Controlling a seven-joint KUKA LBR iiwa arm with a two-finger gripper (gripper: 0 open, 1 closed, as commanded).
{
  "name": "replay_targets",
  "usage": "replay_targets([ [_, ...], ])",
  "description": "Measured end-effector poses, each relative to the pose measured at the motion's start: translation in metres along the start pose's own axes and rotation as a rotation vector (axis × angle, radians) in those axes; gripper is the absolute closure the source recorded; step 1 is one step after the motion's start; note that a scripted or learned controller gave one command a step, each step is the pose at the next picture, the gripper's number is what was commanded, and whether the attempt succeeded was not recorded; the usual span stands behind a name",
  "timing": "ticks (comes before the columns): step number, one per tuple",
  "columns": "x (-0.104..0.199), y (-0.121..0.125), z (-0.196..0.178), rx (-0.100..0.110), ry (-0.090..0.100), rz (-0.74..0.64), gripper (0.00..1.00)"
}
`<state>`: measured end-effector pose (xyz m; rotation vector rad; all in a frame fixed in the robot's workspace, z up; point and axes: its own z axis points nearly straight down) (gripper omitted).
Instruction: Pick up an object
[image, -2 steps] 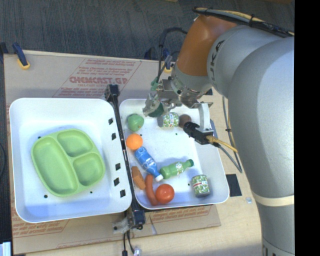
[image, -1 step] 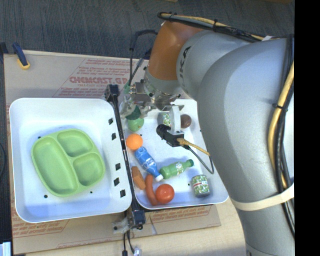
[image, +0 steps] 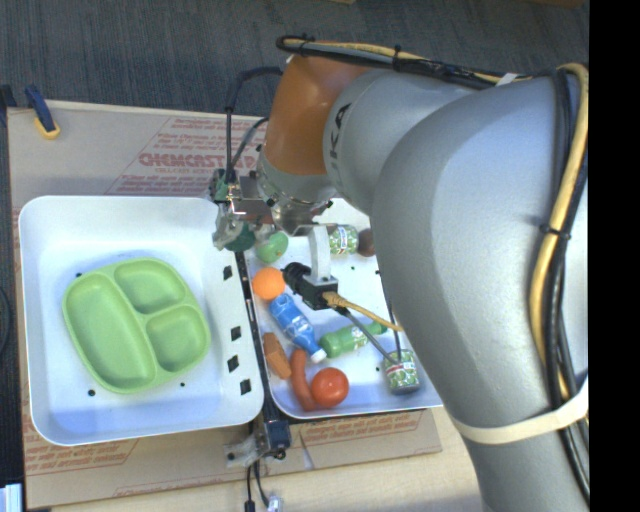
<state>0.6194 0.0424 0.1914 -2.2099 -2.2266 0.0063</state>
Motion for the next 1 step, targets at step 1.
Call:
replay_targets([
  [1, 0.029, 0.0371, -0.0385, -0.005, 0.0, 0.001, 1.0],
])
